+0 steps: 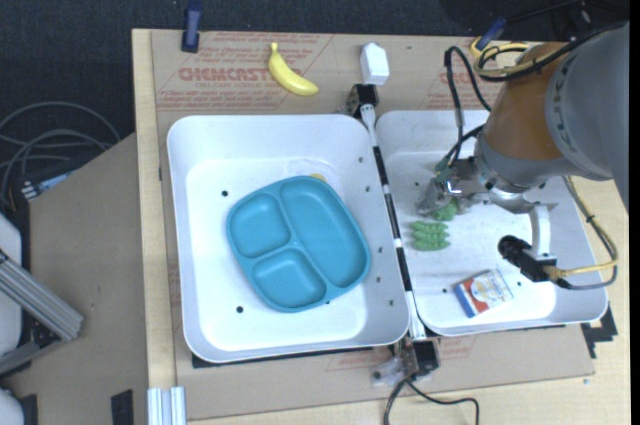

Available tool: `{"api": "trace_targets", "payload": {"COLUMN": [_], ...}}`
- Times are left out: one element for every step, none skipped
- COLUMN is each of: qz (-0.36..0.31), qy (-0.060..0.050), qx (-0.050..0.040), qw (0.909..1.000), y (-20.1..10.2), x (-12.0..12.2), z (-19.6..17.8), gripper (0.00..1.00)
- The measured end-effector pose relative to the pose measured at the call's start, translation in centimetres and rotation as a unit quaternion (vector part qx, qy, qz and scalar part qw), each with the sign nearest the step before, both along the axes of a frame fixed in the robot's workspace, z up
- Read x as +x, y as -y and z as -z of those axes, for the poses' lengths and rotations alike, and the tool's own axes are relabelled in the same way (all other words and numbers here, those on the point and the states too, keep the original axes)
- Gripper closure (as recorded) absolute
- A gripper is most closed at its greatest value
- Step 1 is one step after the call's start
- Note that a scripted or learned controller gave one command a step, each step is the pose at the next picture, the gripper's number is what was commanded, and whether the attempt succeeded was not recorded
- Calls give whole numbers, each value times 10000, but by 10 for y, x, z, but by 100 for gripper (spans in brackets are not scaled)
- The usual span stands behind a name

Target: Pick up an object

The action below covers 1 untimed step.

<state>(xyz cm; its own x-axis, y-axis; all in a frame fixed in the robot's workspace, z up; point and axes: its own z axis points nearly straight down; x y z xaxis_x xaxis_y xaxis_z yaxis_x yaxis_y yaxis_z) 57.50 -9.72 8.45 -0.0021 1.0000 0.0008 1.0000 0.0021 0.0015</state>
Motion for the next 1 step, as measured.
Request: {"api": "trace_targets", "payload": {"qz": [2], "qy": [14], "qx": [1], "qw": [10000], "y": [-58], "x": [-21], "z": [-152], "gripper": [100]}}
